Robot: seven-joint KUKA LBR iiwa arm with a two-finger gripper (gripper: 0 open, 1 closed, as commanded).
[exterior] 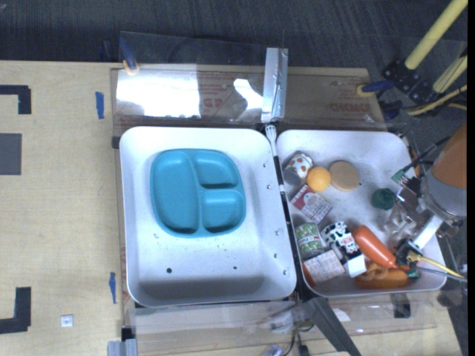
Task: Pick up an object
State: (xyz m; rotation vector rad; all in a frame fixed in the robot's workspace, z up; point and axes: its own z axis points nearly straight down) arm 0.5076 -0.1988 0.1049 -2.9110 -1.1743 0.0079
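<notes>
Dark grey carpet [223,6] fills the background above a pale wooden bench [59,199], whose left part carries black corner marks and short strips of blue tape. Two shallow white bins sit side by side on the bench, touching along a central seam, with a clear plastic sheet and a metal bracket [273,84] behind them. Brown card beneath that sheet bears reddish print, too small to read.

Left bin [148,265]: holds a blue divided tray [198,191], one large compartment and two smaller ones, lying flat near the bin's middle.

Right bin [371,143]: holds a cluster of small items. Near the seam lie printed packets [312,202] with red and green labels, their writing illegible, and a black-and-white patterned block [340,237]. An orange carrot-shaped toy [375,247] lies at a slant toward the front right corner, with a second orange piece [386,277] just beside it. Farther back sit a tan disc [344,175], an orange ball [318,179] touching it, a small rounded white-and-red toy [299,164], and a dark green knob [384,197] standing apart.

Arm [453,176]: enters from the right, its orange band at the edge. The gripper [412,232] hangs over the right bin's right side, near the carrot toy; whether it is wide, narrow or holding anything cannot be told.

Yellow tubes [441,24] and cables lie at upper right.
</notes>
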